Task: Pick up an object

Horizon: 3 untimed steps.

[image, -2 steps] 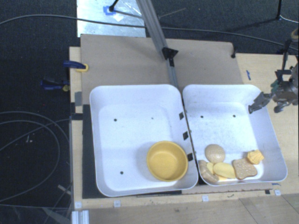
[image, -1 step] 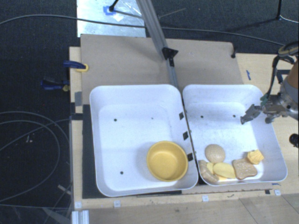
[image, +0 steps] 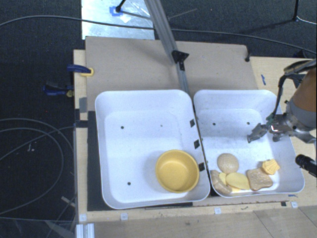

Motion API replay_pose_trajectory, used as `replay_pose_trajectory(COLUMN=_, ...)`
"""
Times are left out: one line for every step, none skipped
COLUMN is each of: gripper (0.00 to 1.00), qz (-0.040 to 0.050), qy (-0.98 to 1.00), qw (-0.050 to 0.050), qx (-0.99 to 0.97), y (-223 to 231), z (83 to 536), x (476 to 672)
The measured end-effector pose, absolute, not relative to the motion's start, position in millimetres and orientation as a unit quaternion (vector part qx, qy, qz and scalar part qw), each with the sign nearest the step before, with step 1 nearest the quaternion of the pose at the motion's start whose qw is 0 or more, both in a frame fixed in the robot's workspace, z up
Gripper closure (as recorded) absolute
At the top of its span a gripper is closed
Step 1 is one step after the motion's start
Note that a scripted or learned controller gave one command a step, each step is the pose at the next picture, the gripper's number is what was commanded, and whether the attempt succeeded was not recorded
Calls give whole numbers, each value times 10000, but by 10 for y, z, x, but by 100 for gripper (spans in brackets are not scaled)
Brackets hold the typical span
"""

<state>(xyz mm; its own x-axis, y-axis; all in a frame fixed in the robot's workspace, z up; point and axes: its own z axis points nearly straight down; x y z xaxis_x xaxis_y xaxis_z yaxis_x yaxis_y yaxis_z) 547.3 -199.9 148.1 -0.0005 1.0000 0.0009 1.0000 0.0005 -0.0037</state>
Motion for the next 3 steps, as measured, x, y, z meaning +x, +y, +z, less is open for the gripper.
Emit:
replay_pose_trajectory(gripper=0, qz=7, qy=-7073, qw=12, qx=-7070, y=-1993, z=957, x=5469)
replay_pose_trajectory(gripper=100, qz=-7, qy=-7071, qw=-21, qx=-7071, y=-2003, z=1095, x=5488)
replay_pose_trajectory(gripper=100, qz=-10, qy=-7067, qw=-22, qx=-7075, y=-2015, z=1566, x=5419)
